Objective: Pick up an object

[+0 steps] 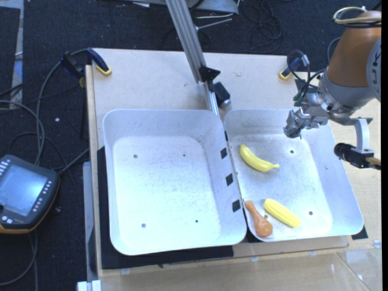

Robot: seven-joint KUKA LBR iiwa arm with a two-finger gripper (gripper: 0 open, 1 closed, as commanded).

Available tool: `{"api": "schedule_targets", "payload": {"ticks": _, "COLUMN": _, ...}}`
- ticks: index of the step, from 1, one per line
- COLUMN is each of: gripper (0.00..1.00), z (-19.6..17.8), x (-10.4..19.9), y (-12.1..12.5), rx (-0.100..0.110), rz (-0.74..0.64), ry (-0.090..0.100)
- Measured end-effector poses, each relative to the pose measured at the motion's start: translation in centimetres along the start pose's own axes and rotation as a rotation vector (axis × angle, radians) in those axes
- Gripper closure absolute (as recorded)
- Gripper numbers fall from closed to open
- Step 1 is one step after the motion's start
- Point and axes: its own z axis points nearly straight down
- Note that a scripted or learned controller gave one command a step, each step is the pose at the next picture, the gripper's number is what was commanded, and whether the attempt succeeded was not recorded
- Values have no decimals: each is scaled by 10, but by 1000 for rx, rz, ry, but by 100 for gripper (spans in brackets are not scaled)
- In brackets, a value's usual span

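Banana (259, 160), yellow, lies on the floor of the right bin (339, 180), about mid-bin toward the far side, curved, tips pointing up-left and right. It is the nearest pick for the gripper (293, 128), which hangs above the bin's far end, well apart from it; gripper state cannot tell, too small and dark. Judged a toy: light, stiff plastic, smooth and likely slippery, may roll on its curve. Best hold looks like across the thick middle, pinching the narrow width, not the tapered tips. Two more candidates at the near edge: a yellow corn-like piece (282, 213) and an orange carrot (259, 220) just beside it, near the bin wall, so harder to reach cleanly. Left bin (121, 132) sits alongside on the surface (151, 77).
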Motion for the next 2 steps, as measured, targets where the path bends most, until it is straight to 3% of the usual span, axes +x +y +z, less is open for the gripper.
{"api": "schedule_targets", "payload": {"ticks": 2, "gripper": 100, "z": -13, "x": 109, "y": -3, "rx": 4, "rz": -4, "ry": 2}}
